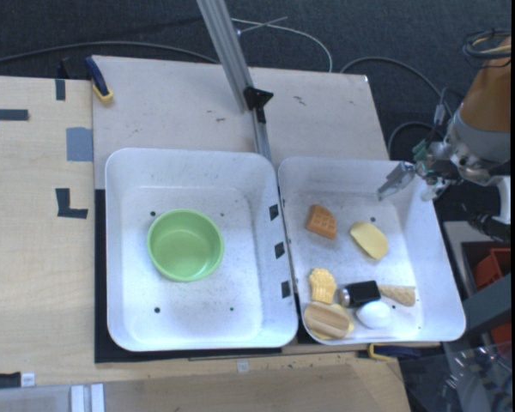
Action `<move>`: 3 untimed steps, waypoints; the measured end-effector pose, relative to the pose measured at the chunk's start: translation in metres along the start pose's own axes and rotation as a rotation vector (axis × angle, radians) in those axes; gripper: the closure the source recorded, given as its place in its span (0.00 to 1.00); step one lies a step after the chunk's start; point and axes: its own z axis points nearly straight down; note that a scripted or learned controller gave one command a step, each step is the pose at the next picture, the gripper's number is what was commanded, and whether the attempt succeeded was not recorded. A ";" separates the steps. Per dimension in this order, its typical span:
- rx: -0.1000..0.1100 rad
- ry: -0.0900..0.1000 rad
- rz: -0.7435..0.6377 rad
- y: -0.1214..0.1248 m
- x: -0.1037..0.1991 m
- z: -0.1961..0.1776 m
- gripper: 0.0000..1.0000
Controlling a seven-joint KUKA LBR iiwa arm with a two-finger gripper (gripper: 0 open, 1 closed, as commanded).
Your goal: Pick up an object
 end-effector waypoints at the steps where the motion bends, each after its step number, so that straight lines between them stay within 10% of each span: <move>1: 0.000 0.000 0.000 0.000 0.000 0.000 0.00; 3: 0.006 0.001 0.001 0.001 0.011 0.114 0.00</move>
